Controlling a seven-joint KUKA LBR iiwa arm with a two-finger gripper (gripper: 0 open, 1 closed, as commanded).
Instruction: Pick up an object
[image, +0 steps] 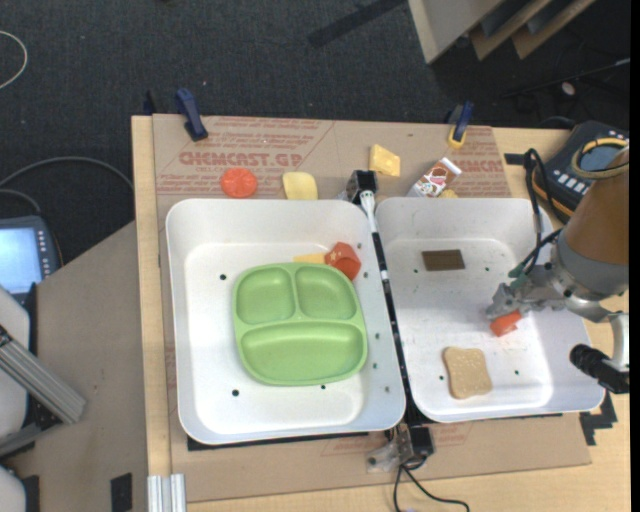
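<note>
Gripper (512, 300) sits low in the right bin (470, 400), right side of the frame, directly above a small red-orange piece (506, 323) that it looks to be touching, but honestly can't tell if it's actually clamped on it or not. Slice of toast (467, 371) lies lower in the same bin, and a brown rectangle (443, 261) sits toward the top. Left bin (200, 330) has a green divided plate (299, 324) in the middle, with a red piece (343, 258) and a yellow piece (309, 258) at its upper edge. More toy food bits lie on the desk (250, 155) behind the bins.
</note>
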